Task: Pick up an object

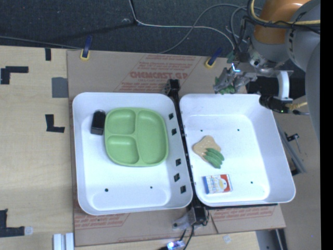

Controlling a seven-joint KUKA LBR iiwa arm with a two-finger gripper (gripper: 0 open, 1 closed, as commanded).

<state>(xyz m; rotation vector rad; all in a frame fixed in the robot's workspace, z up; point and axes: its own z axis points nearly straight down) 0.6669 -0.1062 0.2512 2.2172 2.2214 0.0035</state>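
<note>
Arm's hand (229,82) poised above the right bin's (270,139) far rim, nothing visibly held

I cannot tell how the hand is set. Inside the right bin, green pea pods (214,156) lie on a tan piece; nearer sits a small white, red and blue carton (216,183), label unreadable. Left of it, a green divided plate (136,137); cardboard's red lettering is illegible

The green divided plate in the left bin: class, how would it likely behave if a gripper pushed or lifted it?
The green divided plate looks like rigid moulded plastic, so probably stiff and light. Lying flat in the left bin, it would likely slide, not roll. Its low rim may be awkward to pinch.
</note>
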